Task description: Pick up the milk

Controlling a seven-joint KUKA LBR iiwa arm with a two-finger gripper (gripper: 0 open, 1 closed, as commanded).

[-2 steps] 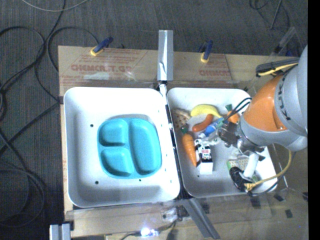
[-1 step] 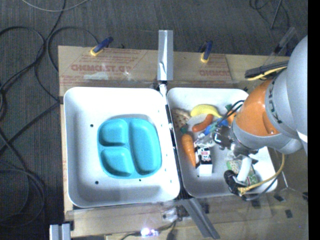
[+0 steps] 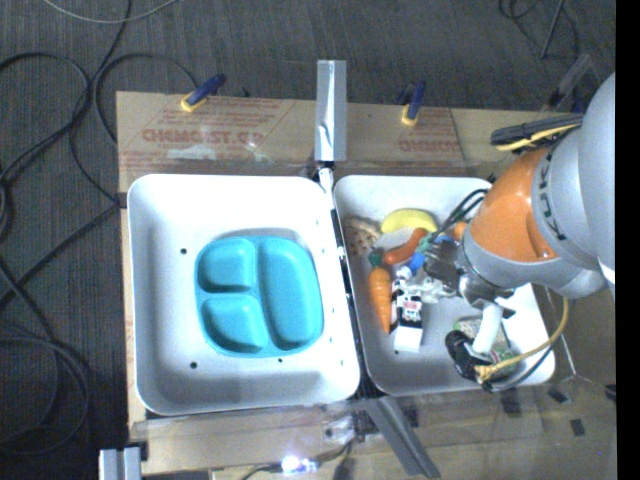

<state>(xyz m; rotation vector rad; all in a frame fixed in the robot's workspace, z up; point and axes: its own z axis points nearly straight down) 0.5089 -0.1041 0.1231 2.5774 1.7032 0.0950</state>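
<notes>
Your gripper hangs low in the right bin, just above and to the right of the milk carton. It sits among clutter, and you cannot tell whether it is apart or together. Nothing visible shows it clamped on the carton.

The milk carton is small and white with dark and red print. It lies on the bin floor with its plain white end towards the near wall. An orange carrot lies just left of the carton, running roughly alongside it. A yellow fruit rests beyond the carton, by the far wall. A small red-orange item sits between that fruit and the carton.

Well to the left of the carton, the left bin holds a blue divided plate. Both bins stand on the brown counter.
</notes>
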